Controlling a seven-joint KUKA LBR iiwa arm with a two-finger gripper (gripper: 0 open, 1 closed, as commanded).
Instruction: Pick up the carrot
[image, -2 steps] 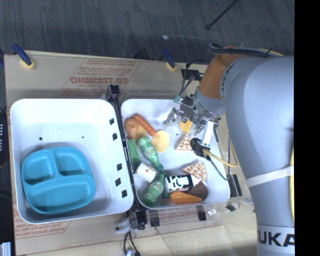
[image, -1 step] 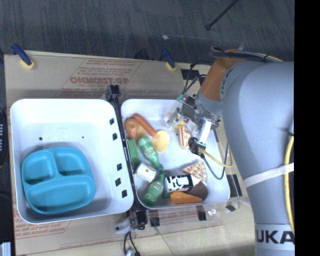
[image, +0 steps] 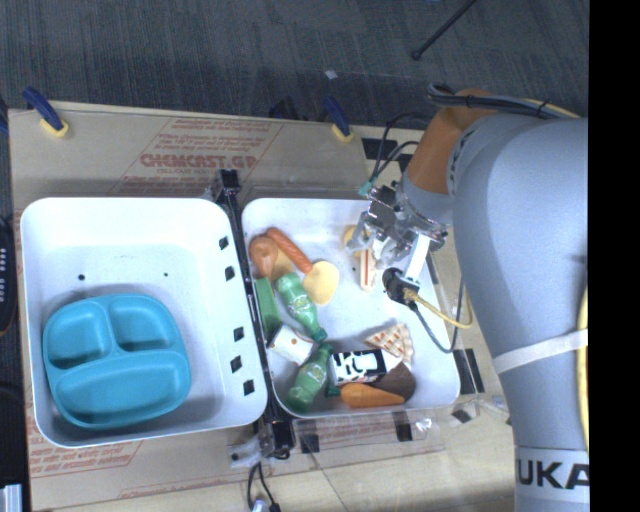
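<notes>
While the grey arm (image: 520, 260) reaches in from the right, its claw (image: 385, 235) hangs over the upper part of the right bin (image: 440, 365), near a small striped piece (image: 367, 265). I cannot tell how the claw stands, because the wrist hides it. The carrot (image: 372, 396) lies at the lower edge of the same bin, just beside a dark brown piece (image: 398, 380) and a black and white box (image: 355, 366), well apart from the claw. Another orange long thing (image: 287, 248) lies at the upper left of this bin, near green bottles (image: 300, 308). The left bin (image: 120, 230) on the worktop (image: 190, 150) holds a blue divided tray (image: 115, 356).
</notes>
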